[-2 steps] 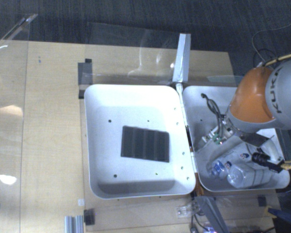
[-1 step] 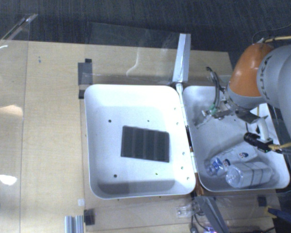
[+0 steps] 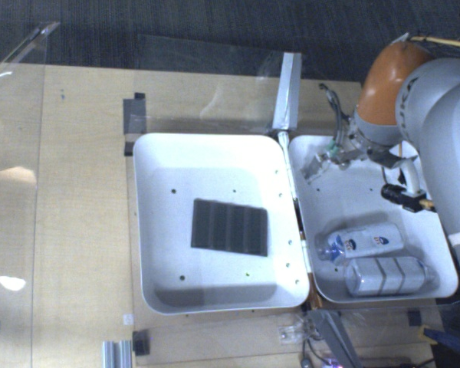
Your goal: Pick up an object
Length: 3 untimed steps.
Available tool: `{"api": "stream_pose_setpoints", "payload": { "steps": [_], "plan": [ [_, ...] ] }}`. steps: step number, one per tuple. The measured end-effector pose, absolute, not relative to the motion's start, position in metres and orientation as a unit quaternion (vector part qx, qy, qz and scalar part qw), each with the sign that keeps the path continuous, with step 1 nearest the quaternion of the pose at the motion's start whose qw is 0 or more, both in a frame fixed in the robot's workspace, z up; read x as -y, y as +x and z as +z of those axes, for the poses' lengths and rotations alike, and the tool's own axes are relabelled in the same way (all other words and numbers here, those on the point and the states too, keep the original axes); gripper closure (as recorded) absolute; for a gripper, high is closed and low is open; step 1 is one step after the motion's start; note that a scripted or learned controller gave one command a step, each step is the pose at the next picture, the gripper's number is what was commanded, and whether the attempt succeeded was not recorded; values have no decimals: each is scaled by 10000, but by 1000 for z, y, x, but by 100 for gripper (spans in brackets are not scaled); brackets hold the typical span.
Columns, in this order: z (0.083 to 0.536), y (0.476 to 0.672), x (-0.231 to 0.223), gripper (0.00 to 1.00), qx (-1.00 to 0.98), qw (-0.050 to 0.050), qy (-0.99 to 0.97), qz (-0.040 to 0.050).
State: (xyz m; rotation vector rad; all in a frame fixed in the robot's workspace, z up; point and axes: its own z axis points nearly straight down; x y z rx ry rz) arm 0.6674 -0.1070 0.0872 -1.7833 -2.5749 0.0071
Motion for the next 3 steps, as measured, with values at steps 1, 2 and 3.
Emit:
{"api": "stream_pose_setpoints", "payload": {
  "steps": [1, 2, 3],
  "plan": [
    [163, 601, 138, 0, 7921, -34, -6103, -19],
    [90, 561, 94, 0, 8331, -56, -5531, -37],
    [109, 504, 118, 0, 8243, -162, -5659, -98]
  ]
}}
